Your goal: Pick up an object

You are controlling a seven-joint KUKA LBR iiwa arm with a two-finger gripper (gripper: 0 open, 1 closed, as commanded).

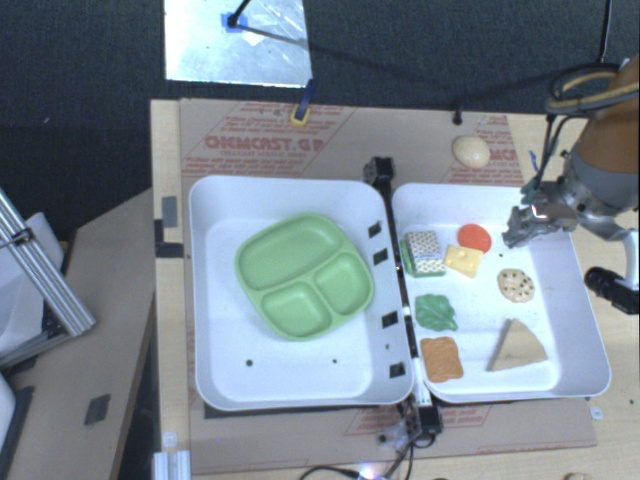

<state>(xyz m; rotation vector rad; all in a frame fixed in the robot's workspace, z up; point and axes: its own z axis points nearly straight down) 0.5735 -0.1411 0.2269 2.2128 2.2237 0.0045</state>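
Brown cardboard covers the bench [270,138], which bears two white bins side by side. Inside the left bin [215,268] lies a green divided plate [303,275]. Over the upper right part of the right bin [570,298] hangs the gripper [527,225]; whether it is wide or narrow cannot be told. In that bin lie a tan wedge [518,347], a toast slice [441,358], a green leafy piece [435,311], a patterned block [424,252], a cheese piece [463,260], a cookie [515,285] and a red tomato [474,236], just left of the gripper. A pale egg [471,150] rests outside, behind the right bin.
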